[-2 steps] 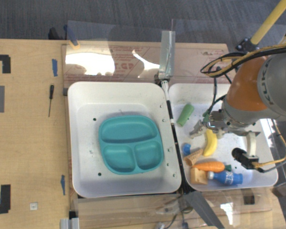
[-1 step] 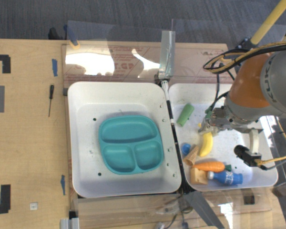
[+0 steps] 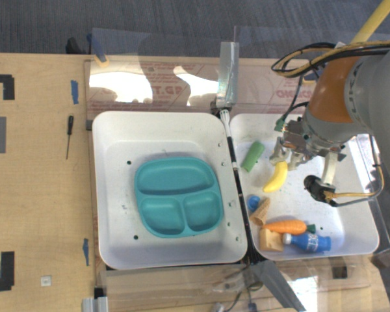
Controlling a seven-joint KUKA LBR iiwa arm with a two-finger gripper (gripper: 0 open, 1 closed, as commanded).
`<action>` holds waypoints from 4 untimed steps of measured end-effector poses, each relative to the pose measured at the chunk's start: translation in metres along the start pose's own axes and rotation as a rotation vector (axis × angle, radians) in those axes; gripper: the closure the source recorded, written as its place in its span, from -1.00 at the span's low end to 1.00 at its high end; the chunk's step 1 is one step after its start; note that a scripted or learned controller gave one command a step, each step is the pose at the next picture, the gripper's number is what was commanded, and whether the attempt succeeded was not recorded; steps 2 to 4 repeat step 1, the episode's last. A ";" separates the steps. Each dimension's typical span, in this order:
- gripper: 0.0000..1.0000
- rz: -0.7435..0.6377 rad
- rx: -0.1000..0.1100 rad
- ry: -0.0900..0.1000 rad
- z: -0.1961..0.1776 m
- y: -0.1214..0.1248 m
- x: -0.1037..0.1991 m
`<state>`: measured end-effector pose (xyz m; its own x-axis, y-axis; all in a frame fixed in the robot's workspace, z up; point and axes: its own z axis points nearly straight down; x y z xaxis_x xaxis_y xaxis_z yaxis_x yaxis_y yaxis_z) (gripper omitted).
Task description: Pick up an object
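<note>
Plywood worktop [image 3: 39, 194] carries two shallow white bins. Left bin [image 3: 110, 142] holds a teal sectioned plastic tray [image 3: 177, 196]. Right bin [image 3: 361, 236] groups the pickable items; the jaws [image 3: 287, 153] hang above the yellow toy banana [image 3: 276, 177], aperture indeterminate, nothing visibly gripped.

Overhead slanted view of a wooden bench with 2 shallow white bins side by side. The left bin [image 3: 110, 194] holds a teal tray [image 3: 178, 196] with 3 compartments. In the right bin [image 3: 357, 236] lie a green cylinder [image 3: 252, 156], a yellow banana [image 3: 276, 177], an orange carrot [image 3: 286, 227] and a blue bottle [image 3: 310, 242]. The grey arm's gripper [image 3: 284, 153] hangs just above the banana's upper end.
</note>
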<state>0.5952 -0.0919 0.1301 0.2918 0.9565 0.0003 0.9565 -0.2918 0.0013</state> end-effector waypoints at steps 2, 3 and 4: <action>1.00 -0.038 -0.009 0.004 -0.100 -0.024 0.045; 1.00 -0.038 -0.009 0.004 -0.100 -0.024 0.045; 1.00 -0.038 -0.009 0.004 -0.100 -0.024 0.045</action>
